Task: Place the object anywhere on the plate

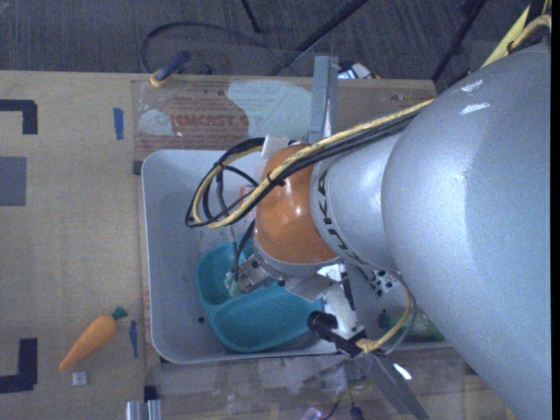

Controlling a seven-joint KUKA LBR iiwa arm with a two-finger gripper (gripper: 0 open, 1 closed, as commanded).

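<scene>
Dark carpet floor [105, 16]; tan bench [61, 234], black tape marks [21, 116].

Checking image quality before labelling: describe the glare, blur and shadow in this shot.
Camera view: soft overall; bright glare patches on the grey arm, which looms blurred at right; the arm shades the teal plate and white bin; the toy carrot lies evenly lit.
</scene>
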